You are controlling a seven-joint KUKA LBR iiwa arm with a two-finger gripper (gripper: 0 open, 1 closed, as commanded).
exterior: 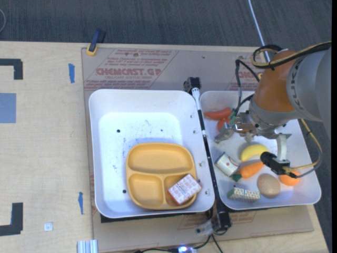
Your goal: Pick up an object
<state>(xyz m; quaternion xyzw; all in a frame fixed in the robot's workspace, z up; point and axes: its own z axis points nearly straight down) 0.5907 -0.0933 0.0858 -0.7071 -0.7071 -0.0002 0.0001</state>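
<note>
Grey arm (316,83): thick, rounded, smooth casing. Carries broad orange band (274,88) above wrist, glossy, curved like a collar. Narrows below band to darker grey ring. Ends in small gripper (238,128) of silvery metal with dark fittings. Trails thin black cables (240,70) looping beside orange band.

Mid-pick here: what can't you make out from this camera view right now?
- Right bin, far right corner: covered by the arm in the camera view.
- Red item: its right end runs under the gripper, so its full shape is unclear.
- Packet on the yellow tray: print too small to read.
- Small patterned block: too small to identify.
</note>
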